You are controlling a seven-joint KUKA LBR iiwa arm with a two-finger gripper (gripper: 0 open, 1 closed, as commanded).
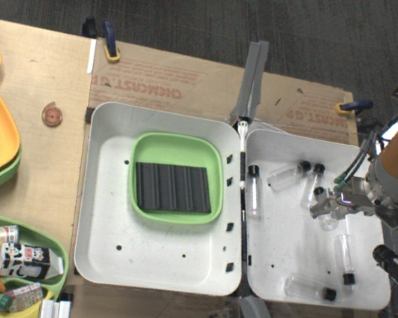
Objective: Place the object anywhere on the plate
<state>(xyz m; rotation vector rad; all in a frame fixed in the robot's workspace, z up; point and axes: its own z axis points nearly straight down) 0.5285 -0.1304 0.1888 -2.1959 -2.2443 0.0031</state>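
While the hand [325,207], whose grip state I cannot tell, hangs over the right bin [269,281], a clear vial [343,256] lies just at its five o'clock, long axis running twelve-to-six, with the green plate [217,167] well off toward nine o'clock.

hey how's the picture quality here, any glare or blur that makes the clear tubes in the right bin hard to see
Camera view: lighting is even and soft, shadows faint. The clear tubes nearly vanish against the white right bin; their black caps stand out. The pincer area looks slightly blurred. The green plate is sharp.
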